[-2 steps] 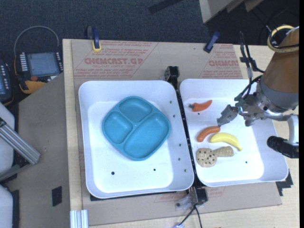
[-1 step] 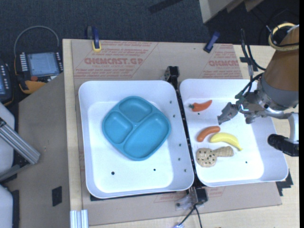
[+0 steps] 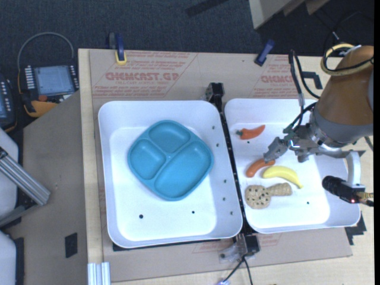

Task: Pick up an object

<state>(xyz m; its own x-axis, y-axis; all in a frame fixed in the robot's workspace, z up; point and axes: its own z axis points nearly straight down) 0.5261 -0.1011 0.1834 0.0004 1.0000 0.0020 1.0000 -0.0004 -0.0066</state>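
The right bin (image 3: 338, 218) holds several toy foods. A red-orange pepper (image 3: 252, 132) lies toward the back. An orange carrot (image 3: 257, 167) touches a yellow banana (image 3: 283, 174). In front of them sit a speckled cookie (image 3: 256, 196) and a beige piece (image 3: 279, 189). My gripper (image 3: 289, 151) hangs over the bin's middle, just above and behind the carrot and banana. It is open, one finger (image 3: 274, 149) pointing at the carrot, and nothing is between the fingers.
A blue divided plate (image 3: 171, 158) lies in the left bin (image 3: 119, 218). A black divider (image 3: 228, 159) runs between the bins. The arm's grey and orange body (image 3: 347, 100) covers the right bin's far right corner. A black part (image 3: 341, 189) sticks out by the right rim.
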